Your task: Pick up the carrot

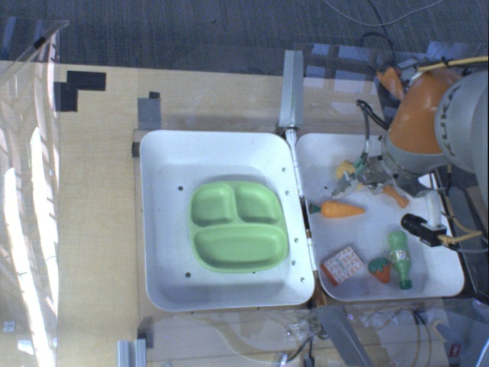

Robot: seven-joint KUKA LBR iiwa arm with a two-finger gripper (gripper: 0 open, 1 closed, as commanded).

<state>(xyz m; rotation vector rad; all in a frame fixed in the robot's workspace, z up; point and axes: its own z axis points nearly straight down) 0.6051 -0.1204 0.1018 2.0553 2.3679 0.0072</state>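
- Your gripper (365,176) hovers in the right bin (451,277), just above the carrot (341,209); you cannot tell its opening, and nothing visibly sits in it.
- The carrot lies near the bin's left wall; a skewed descent could roll it away.
- A yellow piece (346,168) beside the gripper could get grabbed instead.

I count two bins: the left bin (153,205) holds one green tray (237,226). The right bin (321,159) beside it holds one carrot (342,209), one green bottle (399,258), one strawberry (380,269) and one checkered box (343,265).
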